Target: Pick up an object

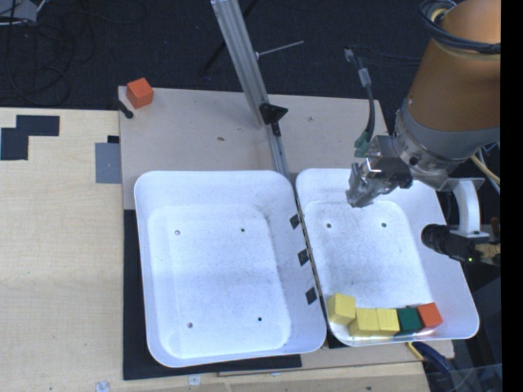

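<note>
Two white bins sit side by side on the bench: the left bin (216, 268) and the right bin (384, 260), their inner rims touching along the middle, where small black clips mark the seam.

My pincer (360, 194) hangs over the far edge of the right bin, near its far left corner. It points downward. Nothing shows between its tips; whether it is released or clenched I cannot tell from this slant.

Blocks lie in a row along the near edge of the right bin, toward its near right corner. From the left: a yellow block (341, 308), set slightly apart and turned; a second yellow block (377, 322), wider and perhaps two pieces pressed together; a green block (408, 320); a red block (429, 314) against the near right corner. The last three touch one another. All are well apart from my pincer.

An orange cube (140, 92) rests on the bench at its far left corner, outside both bins. A slanted aluminium rail (245, 64) rises from behind the seam of the bins.
</note>
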Available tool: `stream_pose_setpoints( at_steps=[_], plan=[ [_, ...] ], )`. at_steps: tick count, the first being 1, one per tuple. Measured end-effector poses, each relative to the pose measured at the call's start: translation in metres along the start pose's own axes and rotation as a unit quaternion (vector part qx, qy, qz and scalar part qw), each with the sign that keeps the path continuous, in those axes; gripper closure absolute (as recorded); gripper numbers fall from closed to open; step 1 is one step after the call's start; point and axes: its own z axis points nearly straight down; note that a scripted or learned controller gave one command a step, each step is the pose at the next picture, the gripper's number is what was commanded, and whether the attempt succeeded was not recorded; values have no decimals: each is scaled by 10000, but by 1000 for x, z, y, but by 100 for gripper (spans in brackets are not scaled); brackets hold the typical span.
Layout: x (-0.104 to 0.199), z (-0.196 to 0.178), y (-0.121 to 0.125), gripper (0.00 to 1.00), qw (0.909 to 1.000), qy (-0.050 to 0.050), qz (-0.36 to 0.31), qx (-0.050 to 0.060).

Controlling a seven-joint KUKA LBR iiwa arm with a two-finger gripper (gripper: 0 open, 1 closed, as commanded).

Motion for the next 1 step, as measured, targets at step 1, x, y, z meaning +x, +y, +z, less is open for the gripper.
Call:
stream_pose_setpoints(
  at_steps=[1],
  plan=[
    [26,-54,112,100,10000,-5,-25,-7]
  ],
)
